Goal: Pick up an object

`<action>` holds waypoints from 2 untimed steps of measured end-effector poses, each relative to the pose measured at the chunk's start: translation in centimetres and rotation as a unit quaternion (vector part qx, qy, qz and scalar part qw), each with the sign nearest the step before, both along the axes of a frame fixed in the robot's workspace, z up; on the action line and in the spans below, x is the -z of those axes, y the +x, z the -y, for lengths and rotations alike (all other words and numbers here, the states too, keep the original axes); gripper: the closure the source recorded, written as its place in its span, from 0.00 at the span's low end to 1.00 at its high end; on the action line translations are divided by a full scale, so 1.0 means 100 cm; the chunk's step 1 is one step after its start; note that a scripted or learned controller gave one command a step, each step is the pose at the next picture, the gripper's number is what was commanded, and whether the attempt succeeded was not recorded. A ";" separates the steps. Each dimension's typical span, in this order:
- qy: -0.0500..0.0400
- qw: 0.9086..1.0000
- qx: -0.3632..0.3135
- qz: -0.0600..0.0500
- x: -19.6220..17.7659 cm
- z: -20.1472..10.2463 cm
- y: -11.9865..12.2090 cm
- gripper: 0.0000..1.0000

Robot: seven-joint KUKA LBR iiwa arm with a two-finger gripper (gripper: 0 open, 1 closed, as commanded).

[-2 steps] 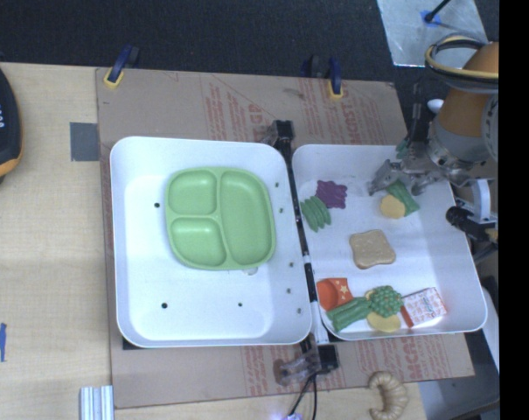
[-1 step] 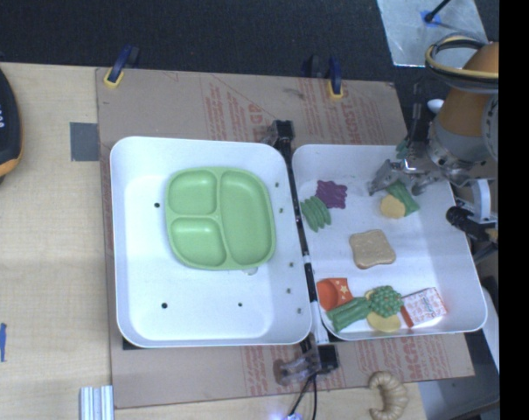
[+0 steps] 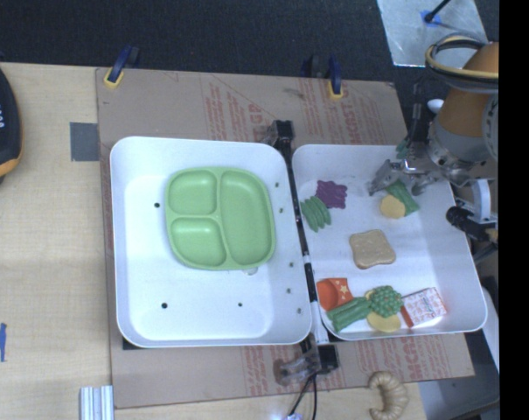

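Hovering at the upper right of the right bin (image 3: 439,234), gripper (image 3: 402,178) on the grey arm with orange band; metal fingers splayed downward over the bin floor, looking partly spread, nothing visibly clamped between them.

Item nearest: yellow-and-green toy corn piece (image 3: 395,203); lies just below and touching or nearly touching the fingertips in this view, a shade toward the near side of the bin; long axis runs on a slant, green end up-right, yellow end down-left; judged the likeliest pick, calling for little more than a short drop and a closing.

Other contents, right bin: purple toy grapes (image 3: 333,193), left of the gripper, apart; green toy bean pod (image 3: 316,213), beside the grapes near the dividing wall; tan toy bread slice (image 3: 371,248), mid-bin, below the corn; red toy piece (image 3: 332,291), green toy vegetable (image 3: 369,307) and red-and-white packet (image 3: 424,306), clustered at the near edge, well apart from the gripper.

Left bin (image 3: 142,234): green divided plate (image 3: 220,218).

Risk, judged: slanted axis may slip if the fingers close across the ends.
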State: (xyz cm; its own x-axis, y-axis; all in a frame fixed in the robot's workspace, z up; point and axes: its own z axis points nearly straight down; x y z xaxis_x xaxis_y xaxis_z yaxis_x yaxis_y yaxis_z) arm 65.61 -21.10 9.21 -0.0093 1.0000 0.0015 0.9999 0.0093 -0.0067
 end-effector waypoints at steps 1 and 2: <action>0.000 1.000 0.000 0.000 0.000 0.000 0.000 0.00; 0.000 1.000 -0.001 0.000 -0.011 0.000 0.001 1.00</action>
